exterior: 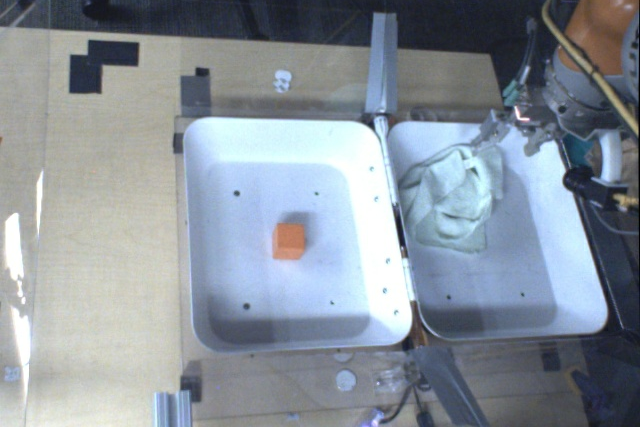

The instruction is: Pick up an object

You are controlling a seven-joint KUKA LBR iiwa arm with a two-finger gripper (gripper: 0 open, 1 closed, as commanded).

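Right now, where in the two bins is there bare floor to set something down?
Left bin: bare floor all round the orange cube, widest toward its far wall and left wall. Right bin: bare along the near wall and the right side. Its far-left part is crowded by the crumpled cloth, with the gripper at the cloth's far edge.

I am seeing open floor all around the orange cube [289,241], which is sitting alone near the middle of the left bin [215,315], well apart from every wall. In the right bin [570,315] a crumpled pale cloth [455,198] is taking up the upper left part, lying against the divider side; the lower half and right side are lying bare. The gripper [500,127] and wrist cabling are crowding that bin's upper right corner, just beside the cloth's top edge.
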